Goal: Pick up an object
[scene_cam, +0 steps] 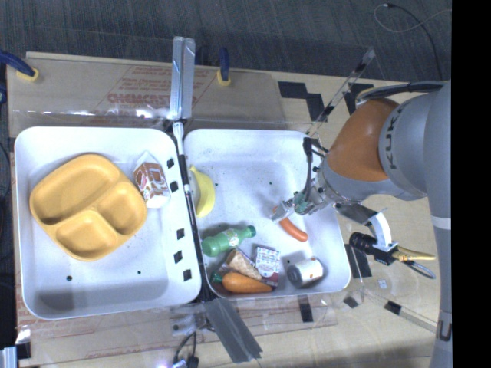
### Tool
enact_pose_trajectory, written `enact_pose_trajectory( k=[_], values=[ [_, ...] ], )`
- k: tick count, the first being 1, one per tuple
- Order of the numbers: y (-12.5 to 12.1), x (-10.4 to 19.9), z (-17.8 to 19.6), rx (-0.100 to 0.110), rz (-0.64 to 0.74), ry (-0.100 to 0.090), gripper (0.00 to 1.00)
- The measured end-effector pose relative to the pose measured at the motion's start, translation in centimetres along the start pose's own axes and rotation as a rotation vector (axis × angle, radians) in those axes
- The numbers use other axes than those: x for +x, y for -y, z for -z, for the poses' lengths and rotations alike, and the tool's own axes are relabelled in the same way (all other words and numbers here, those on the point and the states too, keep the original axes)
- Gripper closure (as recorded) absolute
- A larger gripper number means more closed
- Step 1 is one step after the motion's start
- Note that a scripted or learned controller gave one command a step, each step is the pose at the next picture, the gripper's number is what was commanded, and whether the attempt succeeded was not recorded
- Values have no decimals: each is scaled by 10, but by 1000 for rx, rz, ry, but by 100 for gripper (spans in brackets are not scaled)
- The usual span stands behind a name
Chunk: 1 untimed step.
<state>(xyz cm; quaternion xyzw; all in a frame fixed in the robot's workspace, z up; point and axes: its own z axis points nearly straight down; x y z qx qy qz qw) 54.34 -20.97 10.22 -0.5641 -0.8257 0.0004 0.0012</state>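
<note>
The grey arm's two-finger gripper (pixel 295 205) hangs low in the right-hand shallow white bin (pixel 253 148), just above the small orange sausage-shaped toy (pixel 293 229); how far its claw is spread cannot be told. Taking that orange toy as the landmark: a silver-grey cylinder (pixel 305 271) lies just below it, a small printed packet (pixel 266 260) below-left, a green plastic bottle (pixel 227 239) to the left, an orange carrot toy (pixel 245 284) further below-left, and a yellow banana (pixel 203 191) up-left by the bin wall.
</note>
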Motion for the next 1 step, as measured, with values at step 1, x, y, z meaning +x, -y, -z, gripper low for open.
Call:
enact_pose_trajectory(
  k=[1],
  values=[
    [-46, 11, 84, -1, -57, 2, 100]
  ],
)
